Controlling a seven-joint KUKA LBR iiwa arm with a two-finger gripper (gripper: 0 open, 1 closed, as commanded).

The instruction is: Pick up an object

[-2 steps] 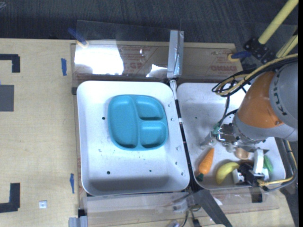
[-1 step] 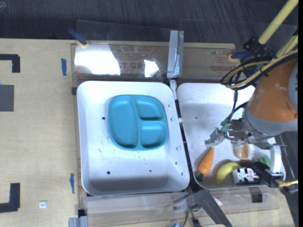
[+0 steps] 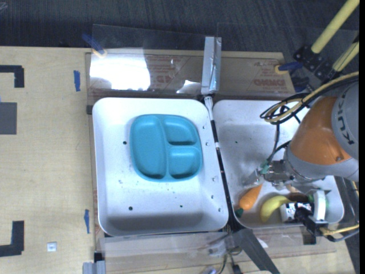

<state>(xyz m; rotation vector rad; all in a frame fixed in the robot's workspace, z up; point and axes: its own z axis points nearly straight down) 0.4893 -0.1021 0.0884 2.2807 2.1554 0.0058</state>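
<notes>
A small orange carrot (image 3: 249, 198) and yellow banana (image 3: 272, 206) lie just under the bent-down arm's gripper (image 3: 278, 178); its grip can't be told.

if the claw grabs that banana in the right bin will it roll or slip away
The banana is curved, so it would probably rock or pivot rather than roll far. Its smooth skin may slip. The carrot lying close beside it could get nudged too.
</notes>
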